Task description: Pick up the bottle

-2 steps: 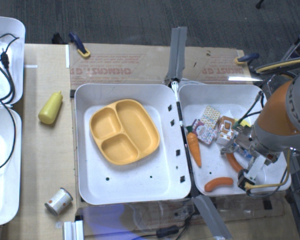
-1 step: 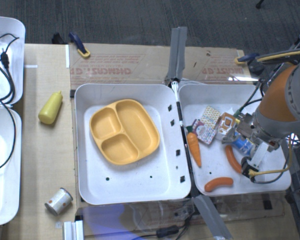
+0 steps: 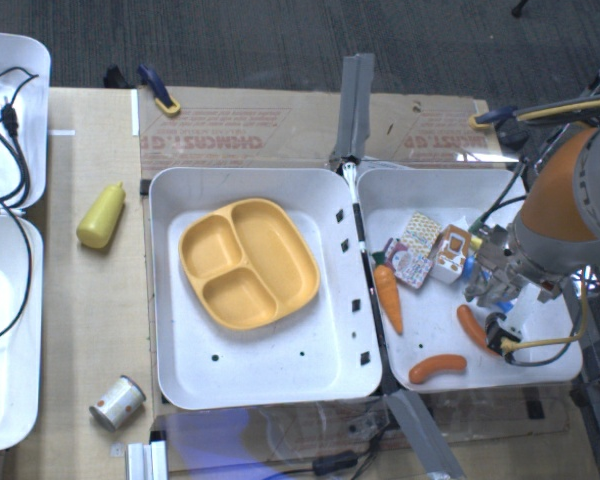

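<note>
- Bottle (image 3: 101, 217): the only thing here that looks like a bottle is yellow. It lies on its side on the bare bench, just left of the left bin (image 3: 165, 298) and outside both bins.
- The gripper (image 3: 495, 290) is low in the right bin (image 3: 420, 188), well apart from that bottle. It hangs among a small box (image 3: 450, 258), two printed packets (image 3: 415, 253) and a red sausage (image 3: 472, 326).
- Whether the gripper is apart or together I cannot tell, because the wrist covers it from above. I see nothing held in it.
- First risk, in my judgement: the arm is working in the wrong place. If it closes here, it may take the box or the sausage and not the bottle.
- Second risk: the bottle is far from the arm's side, past the whole left bin and the yellow divided plate (image 3: 248, 263). The reach may be too long, or the arm may knock a bin wall on the way.
- Third risk: the bottle is round and lies flat, so a grasp that is off-centre can roll it or push it towards the bench edge.
- A carrot (image 3: 387, 298) and an orange sausage (image 3: 437, 368) lie close by in the right bin. They can be pushed when the arm goes out.
- It is possible that something small is hidden under the wrist, but I cannot tell.
</note>
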You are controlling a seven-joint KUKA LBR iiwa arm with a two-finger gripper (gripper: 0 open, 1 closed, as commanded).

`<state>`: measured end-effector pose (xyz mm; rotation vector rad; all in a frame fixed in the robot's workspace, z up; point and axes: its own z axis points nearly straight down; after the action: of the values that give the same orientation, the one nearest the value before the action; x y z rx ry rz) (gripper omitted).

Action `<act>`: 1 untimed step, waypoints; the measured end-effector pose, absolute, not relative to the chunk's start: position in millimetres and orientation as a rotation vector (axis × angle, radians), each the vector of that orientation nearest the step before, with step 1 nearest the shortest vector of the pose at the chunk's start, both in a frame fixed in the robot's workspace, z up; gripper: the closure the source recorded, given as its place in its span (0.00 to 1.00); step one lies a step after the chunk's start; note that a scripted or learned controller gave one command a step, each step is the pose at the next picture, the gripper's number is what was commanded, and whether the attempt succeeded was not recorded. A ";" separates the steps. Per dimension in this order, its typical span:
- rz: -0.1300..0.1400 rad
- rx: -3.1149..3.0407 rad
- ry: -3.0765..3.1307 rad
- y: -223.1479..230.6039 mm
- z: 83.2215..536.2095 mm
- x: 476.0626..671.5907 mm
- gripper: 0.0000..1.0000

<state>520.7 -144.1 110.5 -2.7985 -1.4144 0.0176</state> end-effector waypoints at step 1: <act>0.018 -2.799 -1.414 -144.0 110.5 520.7 0.00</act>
<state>520.7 -144.0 110.5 -2.7985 -1.4142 0.0179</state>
